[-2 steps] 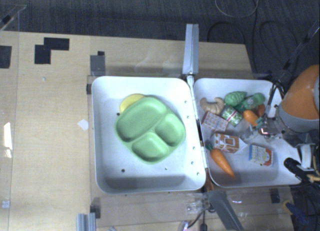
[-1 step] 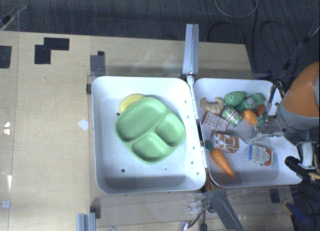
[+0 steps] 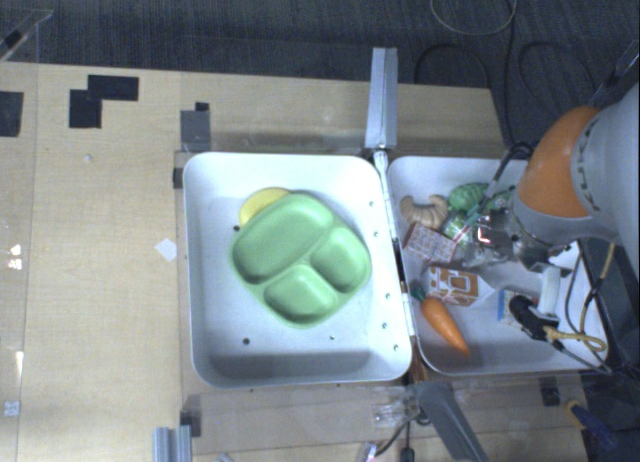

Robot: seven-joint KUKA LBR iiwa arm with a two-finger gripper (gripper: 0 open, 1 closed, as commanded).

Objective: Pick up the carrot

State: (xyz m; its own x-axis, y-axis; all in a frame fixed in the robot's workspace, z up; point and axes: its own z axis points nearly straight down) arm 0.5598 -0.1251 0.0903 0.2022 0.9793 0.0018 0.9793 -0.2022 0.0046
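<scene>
Carrot not yet picked up.
We find the carrot (image 3: 443, 322) lying in the right bin (image 3: 500, 350); the gripper (image 3: 478, 240) hovers nearby, state indeterminable.

Green divided plate (image 3: 301, 258) over yellow disc (image 3: 260, 204)

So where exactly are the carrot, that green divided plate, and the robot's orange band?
carrot (image 3: 444, 323): camera view, middle of its orange body, right bin.
green divided plate (image 3: 300, 257): camera view, the ridge between its compartments, left bin.
orange band (image 3: 556, 173): camera view, its curved top surface.

The carrot (image 3: 444, 322) lies in the right bin (image 3: 500, 355), near the gripper (image 3: 478, 242) above it
</scene>
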